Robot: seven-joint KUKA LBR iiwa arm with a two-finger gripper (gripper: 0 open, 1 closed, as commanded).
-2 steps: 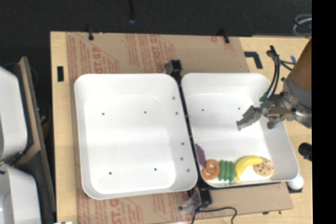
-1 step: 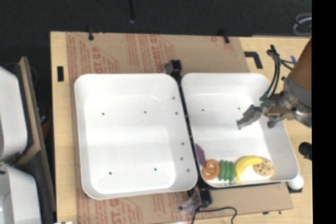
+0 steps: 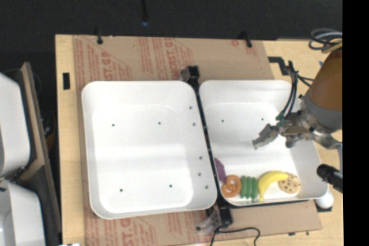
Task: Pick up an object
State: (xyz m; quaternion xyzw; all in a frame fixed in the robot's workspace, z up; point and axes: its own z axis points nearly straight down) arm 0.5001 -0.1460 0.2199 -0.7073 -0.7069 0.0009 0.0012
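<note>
While the arm (image 3: 324,95) is reached in from the right, its gripper (image 3: 271,136) is seen above the bare middle floor of the right bin (image 3: 242,92), pointing leftward. 2 grey fingers (image 3: 262,139) are seen spread a little apart at the tip, and nothing is seen between them. The orange band is seen above the wrist at the right edge, with dark cables looped beside it.

No object is touched by the gripper. The objects are all gathered along the near wall of the right bin, well apart from the fingertips and below them in the view. From left to right, a thin purple piece (image 3: 219,169) is seen against the bin's left wall, then an orange ring (image 3: 231,186), then a green ribbed object (image 3: 249,187), then a yellow banana (image 3: 271,179), and finally a round tan cookie with dark spots (image 3: 288,184). The ring, the green object, the banana and the cookie are laid touching or just beside one another in 1 row.

The left bin (image 3: 104,141) is set just beside the right bin, on a cardboard sheet (image 3: 132,60) spread over the bench.
</note>
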